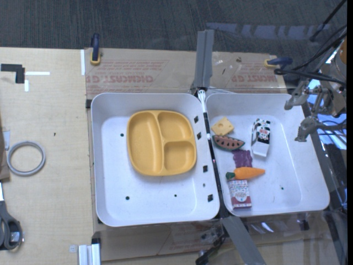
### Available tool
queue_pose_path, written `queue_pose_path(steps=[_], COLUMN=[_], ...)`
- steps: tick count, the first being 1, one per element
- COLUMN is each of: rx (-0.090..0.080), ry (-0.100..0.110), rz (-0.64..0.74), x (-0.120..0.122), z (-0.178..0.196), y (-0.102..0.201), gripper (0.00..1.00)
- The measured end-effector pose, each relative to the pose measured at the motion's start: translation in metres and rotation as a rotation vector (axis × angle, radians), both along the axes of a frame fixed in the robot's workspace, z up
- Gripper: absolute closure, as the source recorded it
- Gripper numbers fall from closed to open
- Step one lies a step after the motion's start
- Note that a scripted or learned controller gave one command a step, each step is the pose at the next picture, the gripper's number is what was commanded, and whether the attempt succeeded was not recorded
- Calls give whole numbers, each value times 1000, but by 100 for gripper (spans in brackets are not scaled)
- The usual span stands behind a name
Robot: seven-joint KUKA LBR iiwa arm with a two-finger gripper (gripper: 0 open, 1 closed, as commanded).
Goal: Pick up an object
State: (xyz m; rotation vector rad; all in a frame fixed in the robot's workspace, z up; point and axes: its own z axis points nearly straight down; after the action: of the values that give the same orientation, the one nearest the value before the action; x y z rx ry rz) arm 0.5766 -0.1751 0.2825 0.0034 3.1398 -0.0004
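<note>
The gripper (309,112) is being held above the right bin's (309,197) far right edge, finger state indiscernible, while the toy carrot (249,173), milk carton (261,137) and cheese wedge (223,127) are lying ungrasped, awaiting selection.

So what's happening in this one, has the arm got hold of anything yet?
Not yet, by the look of it. The gripper sits at the right bin's upper right edge, with nothing seen between its fingers. The toy foods all lie in that bin: a cheese wedge, a watermelon slice, a milk carton, purple grapes, a carrot and a small red carton. The left bin holds a yellow divided plate, with nothing on it.
</note>
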Motion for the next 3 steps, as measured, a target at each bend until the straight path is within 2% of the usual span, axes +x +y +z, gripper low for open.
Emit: queue_pose_path(steps=[1,2,3], rx=[0,0,-2], ry=[1,0,-2], rz=[-212,-638,-634], x=[2,32,33], z=[-156,-191,-182], y=[30,75,76], gripper=[0,0,100])
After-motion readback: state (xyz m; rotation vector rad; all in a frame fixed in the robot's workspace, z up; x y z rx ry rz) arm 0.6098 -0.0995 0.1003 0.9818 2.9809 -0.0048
